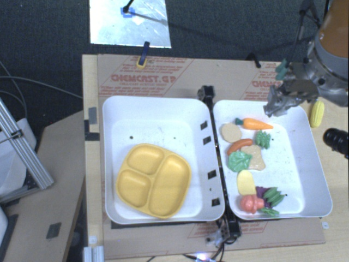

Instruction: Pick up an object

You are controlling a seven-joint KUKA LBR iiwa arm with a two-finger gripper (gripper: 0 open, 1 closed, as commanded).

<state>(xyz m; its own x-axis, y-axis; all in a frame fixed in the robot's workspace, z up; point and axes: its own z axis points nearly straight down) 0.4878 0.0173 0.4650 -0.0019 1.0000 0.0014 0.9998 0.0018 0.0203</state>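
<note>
My gripper (272, 109) hangs over the right bin (316, 162) far corner, nothing visibly in it, jaw state unclear, carrot (256, 124) just below it among the toy food, looks light, stiff, slick plastic, so I'd pinch mid-body across its width

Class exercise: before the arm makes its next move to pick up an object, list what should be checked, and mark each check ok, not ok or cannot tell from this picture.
1. Objects available in the right bin: ok; a carrot, a green leafy piece and others lie there.
2. Tool over that bin: ok; it sits above the bin's far edge.
3. Tool carrying nothing: cannot tell; its tip is too blurred.
4. Target directly under the tool: not ok; the carrot lies to the view's left of the tool and nearer the camera.
5. Targets separated: not ok; most pieces touch or overlap.
6. Yellow tray out of the way: ok; it lies in the left bin.
</note>
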